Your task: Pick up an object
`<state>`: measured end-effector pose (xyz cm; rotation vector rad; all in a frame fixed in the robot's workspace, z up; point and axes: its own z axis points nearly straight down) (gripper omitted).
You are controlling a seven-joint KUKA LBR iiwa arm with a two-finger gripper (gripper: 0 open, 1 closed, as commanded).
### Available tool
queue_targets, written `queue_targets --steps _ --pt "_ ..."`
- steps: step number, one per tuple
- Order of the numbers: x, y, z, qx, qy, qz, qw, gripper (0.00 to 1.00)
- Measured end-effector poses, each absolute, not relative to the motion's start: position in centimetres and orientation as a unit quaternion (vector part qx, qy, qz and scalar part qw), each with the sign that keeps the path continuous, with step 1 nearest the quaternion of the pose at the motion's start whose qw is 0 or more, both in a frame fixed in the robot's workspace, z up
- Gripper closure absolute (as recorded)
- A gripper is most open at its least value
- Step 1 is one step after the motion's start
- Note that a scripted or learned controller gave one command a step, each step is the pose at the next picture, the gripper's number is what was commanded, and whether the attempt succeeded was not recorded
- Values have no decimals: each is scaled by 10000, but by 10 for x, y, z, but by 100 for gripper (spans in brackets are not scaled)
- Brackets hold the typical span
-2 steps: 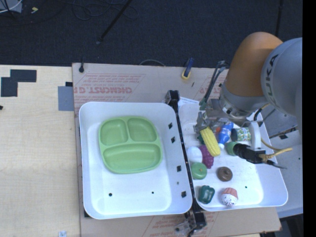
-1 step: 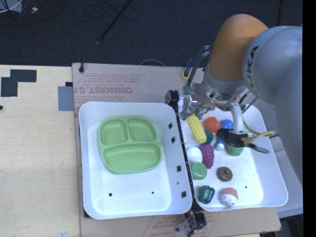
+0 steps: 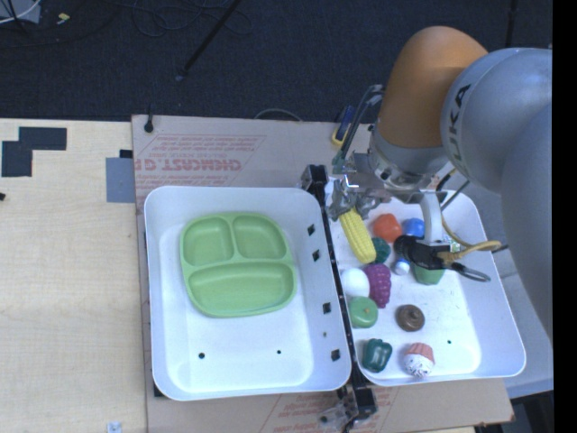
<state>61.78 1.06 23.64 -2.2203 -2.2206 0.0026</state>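
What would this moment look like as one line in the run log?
arm: over right bin | gripper: at corn | tray: left bin | grasp: unconfirmed

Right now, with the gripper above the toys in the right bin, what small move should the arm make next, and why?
Probably a short, straight descent. The gripper sits at the upper end of the yellow corn in the right bin, with nothing visibly between its fingers. The corn lies on top of the pile, beside the purple grapes, so it looks like the nearest target.
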Motion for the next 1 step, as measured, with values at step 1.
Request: queue_targets --steps 1 --pt "623 10 217 -7068 -7074 19 14 100"
